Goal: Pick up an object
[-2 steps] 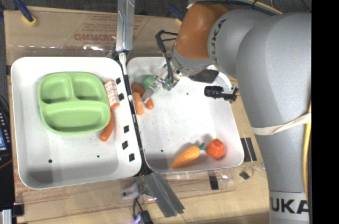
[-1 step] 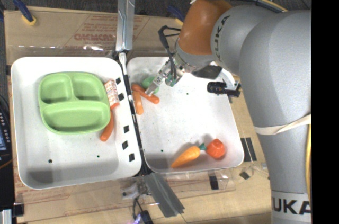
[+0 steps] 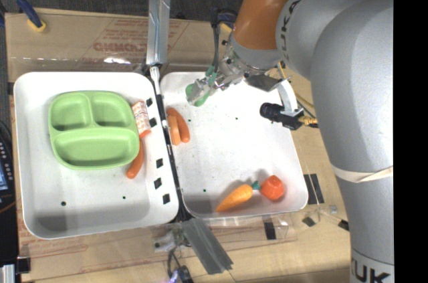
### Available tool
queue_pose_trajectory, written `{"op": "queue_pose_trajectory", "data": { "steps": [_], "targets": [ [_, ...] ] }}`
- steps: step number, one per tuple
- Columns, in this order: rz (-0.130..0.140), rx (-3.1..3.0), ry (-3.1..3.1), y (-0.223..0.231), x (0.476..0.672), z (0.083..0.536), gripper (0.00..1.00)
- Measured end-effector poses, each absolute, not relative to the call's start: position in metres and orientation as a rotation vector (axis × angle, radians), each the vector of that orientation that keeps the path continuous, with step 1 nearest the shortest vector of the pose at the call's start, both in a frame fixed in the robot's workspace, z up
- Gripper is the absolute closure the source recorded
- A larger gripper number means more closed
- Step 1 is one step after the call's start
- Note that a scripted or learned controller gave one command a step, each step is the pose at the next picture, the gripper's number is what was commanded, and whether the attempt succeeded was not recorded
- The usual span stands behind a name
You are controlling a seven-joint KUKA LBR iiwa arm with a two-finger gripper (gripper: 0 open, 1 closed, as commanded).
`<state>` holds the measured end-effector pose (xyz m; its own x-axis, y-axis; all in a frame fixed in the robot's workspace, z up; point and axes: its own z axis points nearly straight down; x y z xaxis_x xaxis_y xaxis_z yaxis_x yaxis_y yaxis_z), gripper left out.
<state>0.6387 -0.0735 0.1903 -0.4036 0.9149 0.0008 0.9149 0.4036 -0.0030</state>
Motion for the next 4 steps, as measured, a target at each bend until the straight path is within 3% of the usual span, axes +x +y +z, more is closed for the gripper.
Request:
{"op": "queue_pose_trajectory", "data": {
  "steps": [1, 2, 3, 4],
  "targets": [
    [0.008, -1.704, -2.631, -0.073, 0.639, 0.197, 1.00],
    [0.006, -1.813, -2.561, -0.075, 0.657, 0.233, 1.00],
    [0.003, -1.697, -2.643, -0.091, 0.633, 0.323, 1.00],
    [0.011, -2.177, -2.256, -0.073, 0.657, 0.256, 1.00]
  ]
}}
